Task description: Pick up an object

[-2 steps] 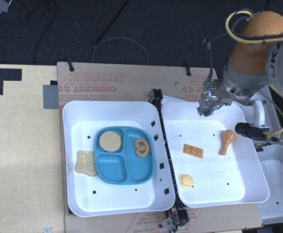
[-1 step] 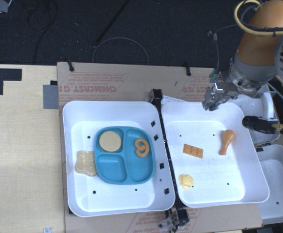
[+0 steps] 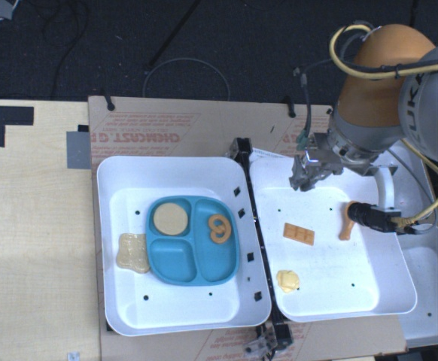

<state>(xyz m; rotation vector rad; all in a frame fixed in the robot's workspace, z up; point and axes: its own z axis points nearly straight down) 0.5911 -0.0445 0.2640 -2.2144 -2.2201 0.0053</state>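
Your gripper (image 3: 308,173) hangs over the far edge of the right bin (image 3: 399,295), near its back left corner. The pictures don't settle its state, and nothing shows caught in it.

Loose things in the right bin, all apart from each other: cracker (image 3: 298,234) mid-floor, flat; pale lump (image 3: 287,280) near the front left; brown stick (image 3: 346,225) by the right wall, just beside a black fitting (image 3: 373,216) that reaches in from the right.

Left bin (image 3: 121,186) holds a blue tray (image 3: 193,273). Round biscuit (image 3: 171,219) sits in its upper-left compartment, pretzel (image 3: 219,229) in the upper-right. A tan piece (image 3: 133,253) lies on the bin floor, touching the tray's left side.

Judgement: the cracker is the nearest candidate, forward of the gripper with open floor around it. It lies flat, so a pinch may slip off. The stick is awkward, crowded by wall and fitting.
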